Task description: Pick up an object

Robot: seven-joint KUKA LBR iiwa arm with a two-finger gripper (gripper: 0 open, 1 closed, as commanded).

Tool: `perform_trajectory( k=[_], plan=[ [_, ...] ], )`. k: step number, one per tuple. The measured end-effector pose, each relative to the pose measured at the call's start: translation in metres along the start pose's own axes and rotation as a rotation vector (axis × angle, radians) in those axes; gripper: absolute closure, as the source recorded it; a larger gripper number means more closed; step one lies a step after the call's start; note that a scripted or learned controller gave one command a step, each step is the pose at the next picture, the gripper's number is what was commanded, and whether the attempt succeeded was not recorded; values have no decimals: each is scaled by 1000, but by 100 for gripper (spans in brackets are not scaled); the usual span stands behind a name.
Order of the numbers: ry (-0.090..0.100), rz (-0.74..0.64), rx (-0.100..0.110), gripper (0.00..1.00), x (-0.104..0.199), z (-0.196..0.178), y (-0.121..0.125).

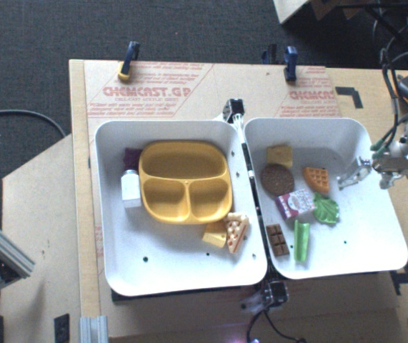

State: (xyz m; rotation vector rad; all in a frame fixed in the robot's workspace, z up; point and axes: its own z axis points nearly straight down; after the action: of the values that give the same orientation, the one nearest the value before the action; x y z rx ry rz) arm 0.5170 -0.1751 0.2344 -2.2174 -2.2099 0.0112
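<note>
The right bin (375, 252) holds several toy foods: a tan block (280, 154), a brown round cookie (278, 179), an orange waffle (316, 179), a pink carton (294, 204), a green leaf (326, 210), a green stick (301, 240) and a chocolate bar (278, 239). My gripper (366, 179) hovers over the right side of this bin, to the right of the waffle. It is open, with nothing between its fingers (349, 178).
The left bin (111, 191) carries a yellow divided tray (186, 181), a white bottle (131, 189), a purple item (132, 156), a pizza slice (236, 232) and a yellow cheese wedge (214, 239). A ridge (249, 184) separates the bins. Clamps (128, 59) stand at the board's back.
</note>
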Motion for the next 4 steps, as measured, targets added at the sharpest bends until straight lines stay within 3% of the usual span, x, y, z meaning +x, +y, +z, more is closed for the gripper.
perform_trajectory(
  k=[1, 4],
  plan=[
    [-3, -3, -13, 0, 0, -7, 3],
    [0, -3, -7, 0, -4, 151, -7]
  ],
)
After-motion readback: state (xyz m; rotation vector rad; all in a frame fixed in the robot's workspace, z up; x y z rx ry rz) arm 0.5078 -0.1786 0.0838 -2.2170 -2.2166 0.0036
